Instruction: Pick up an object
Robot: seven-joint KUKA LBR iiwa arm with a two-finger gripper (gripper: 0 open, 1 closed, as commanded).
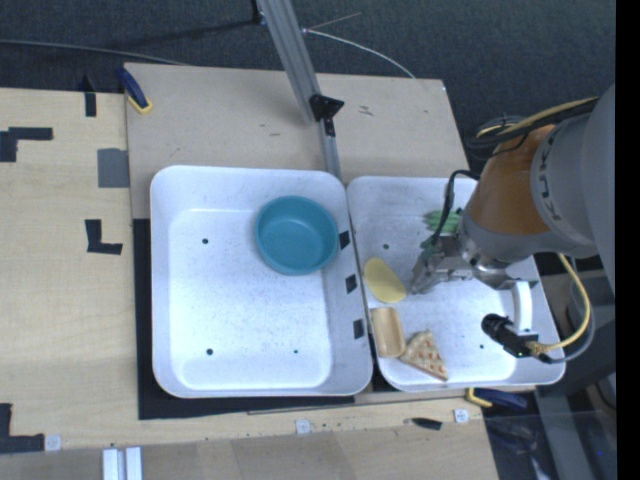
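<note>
The pale yellow oval piece [384,280] lies at the right white bin's [470,368] left wall, just beside the hand [425,276], whose grip I cannot tell; open floor lies right of it; no legible writing

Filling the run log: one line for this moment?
gripper: low in right bin | beside yellow piece | blue bowl: left bin

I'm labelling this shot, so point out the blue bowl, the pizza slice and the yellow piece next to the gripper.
blue bowl [296,234]: camera view, middle of its inside.
pizza slice [425,355]: camera view, centre of its topping face.
yellow piece [384,281]: camera view, middle of its top surface.
</note>
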